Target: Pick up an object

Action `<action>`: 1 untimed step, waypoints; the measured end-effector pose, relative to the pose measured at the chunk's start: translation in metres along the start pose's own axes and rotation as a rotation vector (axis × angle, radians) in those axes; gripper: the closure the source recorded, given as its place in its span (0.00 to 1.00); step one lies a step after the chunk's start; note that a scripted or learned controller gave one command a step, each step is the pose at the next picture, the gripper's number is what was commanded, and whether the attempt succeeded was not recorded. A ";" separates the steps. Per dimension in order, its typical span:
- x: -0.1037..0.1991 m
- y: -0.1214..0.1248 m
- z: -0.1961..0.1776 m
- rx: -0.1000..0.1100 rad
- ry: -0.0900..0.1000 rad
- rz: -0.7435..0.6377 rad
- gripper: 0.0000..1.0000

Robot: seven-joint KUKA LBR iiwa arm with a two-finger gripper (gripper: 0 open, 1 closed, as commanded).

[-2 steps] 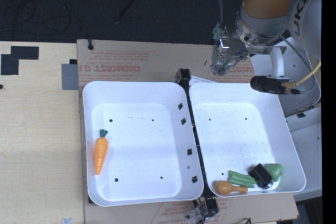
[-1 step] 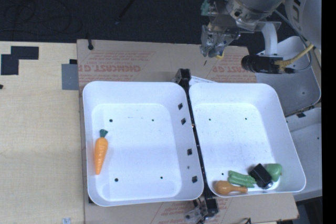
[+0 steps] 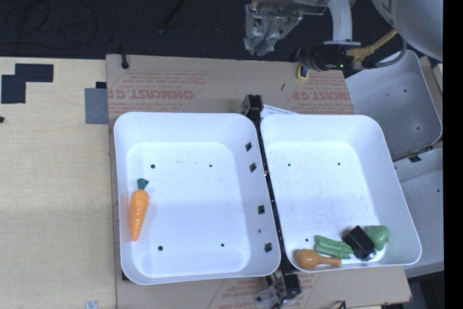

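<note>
Metal gripper (image 3: 264, 36), grip state unclear, hangs above smooth white bins (image 3: 184, 128); tapered carrot (image 3: 138, 208).

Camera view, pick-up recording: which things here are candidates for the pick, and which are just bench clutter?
Belongs to the job:
- gripper, raised above the bench behind the bins
- carrot in the left bin
- in the right bin, near corner: green pod, black block, green piece, orange pear-shaped toy

Lying about:
- cardboard sheet under the bins
- dark patches on the bench

carrot (image 3: 139, 208) in left bin (image 3: 181, 128)
</note>
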State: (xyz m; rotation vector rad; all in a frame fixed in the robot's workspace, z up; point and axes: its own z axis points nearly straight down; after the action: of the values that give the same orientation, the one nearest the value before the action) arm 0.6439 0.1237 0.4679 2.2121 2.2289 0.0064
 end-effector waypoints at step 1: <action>0.066 0.000 -0.069 0.000 0.000 0.001 1.00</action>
State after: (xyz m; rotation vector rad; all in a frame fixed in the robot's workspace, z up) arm 0.6435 0.1892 0.5367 2.2136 2.2280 0.0065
